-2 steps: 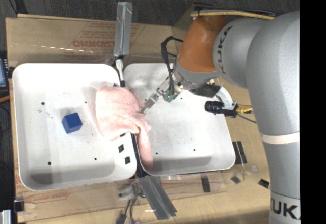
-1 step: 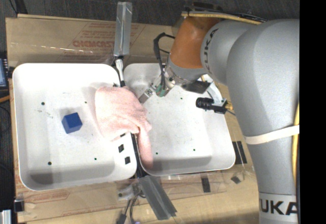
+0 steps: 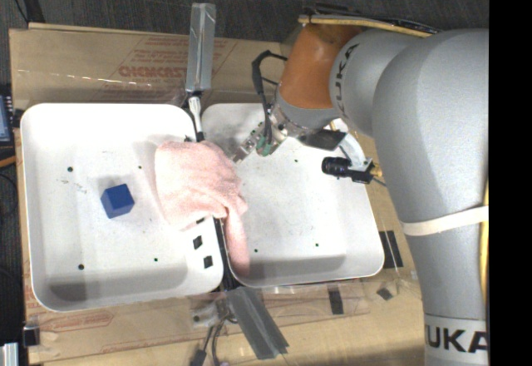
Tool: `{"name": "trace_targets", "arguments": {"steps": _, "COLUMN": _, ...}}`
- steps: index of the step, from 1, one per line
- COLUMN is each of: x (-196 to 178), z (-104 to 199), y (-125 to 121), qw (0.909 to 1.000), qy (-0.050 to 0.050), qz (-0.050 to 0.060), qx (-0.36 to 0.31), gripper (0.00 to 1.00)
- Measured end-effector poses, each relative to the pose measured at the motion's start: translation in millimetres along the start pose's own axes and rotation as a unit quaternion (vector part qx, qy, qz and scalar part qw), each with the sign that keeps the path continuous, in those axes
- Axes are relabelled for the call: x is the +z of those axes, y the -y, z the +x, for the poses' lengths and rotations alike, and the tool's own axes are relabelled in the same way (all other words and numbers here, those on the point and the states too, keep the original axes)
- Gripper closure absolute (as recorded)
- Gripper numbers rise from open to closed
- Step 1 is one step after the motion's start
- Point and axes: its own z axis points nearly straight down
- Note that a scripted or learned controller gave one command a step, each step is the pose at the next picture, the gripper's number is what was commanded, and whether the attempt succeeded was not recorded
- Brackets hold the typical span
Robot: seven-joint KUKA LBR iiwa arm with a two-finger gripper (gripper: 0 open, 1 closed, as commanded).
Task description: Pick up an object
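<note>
Over the right bin [image 3: 349, 256], upper-left corner, the arm [image 3: 416, 131] has its wrist low, and the gripper [image 3: 253, 144] sits just beside the pink cloth's top edge. Can't tell the tool's state from this angle: the tip is a small blur against white plastic.

Risks, biggest first:
- Arm body covers much of the right bin. Anything lying under it is hidden, so my target choice is a guess.
- Pink cloth [image 3: 199, 185] is draped across the divider between the two bins, most of it in the left bin [image 3: 50, 215], with a tail hanging down into the right one. Grabbing an edge could just drag it along the rim rather than lift it. Soft fabric also tends to slide out of a two-finger pinch, or only a fold comes up.
- Gripper is close to the divider wall and the bin corner. A descent here could clip the rim instead of closing on fabric.
- Blue cube [image 3: 118, 200] is well apart from the gripper, alone on the left bin floor. Small and rigid, likely the easier pick, but it needs a long traverse over the cloth.

Contents: left bin has the cube plus most of the cloth. Right bin shows the cloth tail and otherwise bare floor where visible.

Nothing visibly between the jaws, so I'd judge the pick not yet made.
</note>
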Motion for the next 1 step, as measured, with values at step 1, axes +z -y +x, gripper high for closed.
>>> {"name": "trace_targets", "arguments": {"steps": 1, "x": 0.0, "z": 0.1, "y": 0.0, "qw": 1.0, "qy": 0.0, "qz": 0.0, "qx": 0.0, "gripper": 0.0}}
